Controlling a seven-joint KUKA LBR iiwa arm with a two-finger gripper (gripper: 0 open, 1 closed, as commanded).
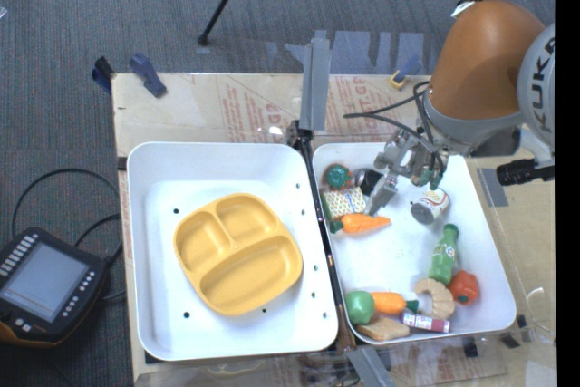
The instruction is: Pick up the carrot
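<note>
Carrot (365,223) first: it lies on its side in the far left part of the right bin (489,236), orange body pointing right, green top toward the bin's left wall. Just beyond it sit a small patterned packet (343,202) and a round teal piece (338,176). A second orange carrot-like piece (390,302) lies at the near edge beside a green apple (360,306), so either could be meant; the far one is the closer to the arm.

The gripper (382,193) hangs just above and a touch to the right of that far carrot, tilted down toward it. From where I stand its fingers are too dark and bunched together to read, so I cannot tell whether they are spread or closed; nothing orange shows between them.

To do this well, I would judge the fingers should straddle the carrot across its thickness, near the middle of the orange body, not the tapered tip. Coming straight down would help avoid nudging the packet. A small can (430,207) sits to the right, near enough to watch. The left bin (154,186) bears a yellow divided plate (237,253).
</note>
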